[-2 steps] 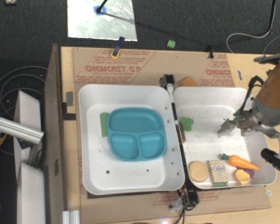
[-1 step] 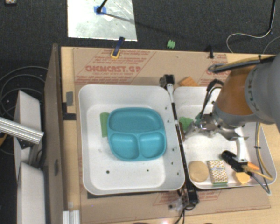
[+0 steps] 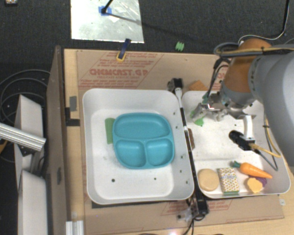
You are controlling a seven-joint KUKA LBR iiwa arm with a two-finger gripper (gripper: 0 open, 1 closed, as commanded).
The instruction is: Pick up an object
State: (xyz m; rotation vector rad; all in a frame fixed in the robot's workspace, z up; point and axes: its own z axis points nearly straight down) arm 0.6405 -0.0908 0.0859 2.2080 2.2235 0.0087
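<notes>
My gripper (image 3: 202, 112) hangs low over the back left corner of the right bin (image 3: 213, 143). A small green piece (image 3: 199, 122) lies on the bin floor just in front of it, touching or nearly touching the gripper's tip. Along the right bin's front edge lie a round tan biscuit (image 3: 208, 179), a small patterned box (image 3: 229, 180), a toy carrot (image 3: 252, 170) and a yellow piece with a purple edge (image 3: 255, 185). The grey arm (image 3: 279, 89) covers the bin's back right part.
The left bin (image 3: 98, 180) holds a blue divided plate (image 3: 143, 139) with a green strip (image 3: 109, 130) sticking out from under its left side. A black divider rail (image 3: 185, 131) runs between the bins. A tan scrap (image 3: 197, 85) lies behind the right bin.
</notes>
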